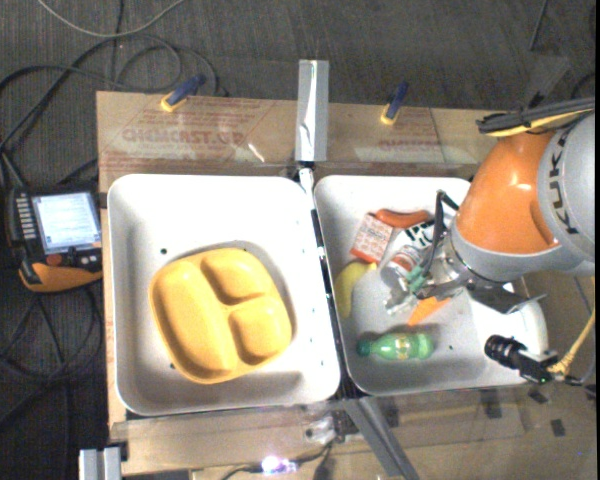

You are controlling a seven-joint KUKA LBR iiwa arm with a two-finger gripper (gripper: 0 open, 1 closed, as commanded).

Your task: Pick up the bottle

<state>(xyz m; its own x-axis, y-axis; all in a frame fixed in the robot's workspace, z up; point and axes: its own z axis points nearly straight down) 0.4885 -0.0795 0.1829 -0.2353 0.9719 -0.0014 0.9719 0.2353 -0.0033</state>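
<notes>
Two shallow white bins (130, 268) sit mid-frame; one green plastic bottle (396, 346) lies lower right, below my gripper (412, 286), whose state I cannot tell.

Dark grey carpet floor (230, 18) with black cables (70, 63) snaking around, and a cardboard-topped worktop (210, 133) on it.

The surface (220, 133), a brown board with faded red lettering, carries two shallow white bins side by side. The left bin (130, 268) and the right bin (460, 363) touch along their inner rims. Two blue-and-yellow clamps (183, 91) (394, 101) grip the far edge.
</notes>
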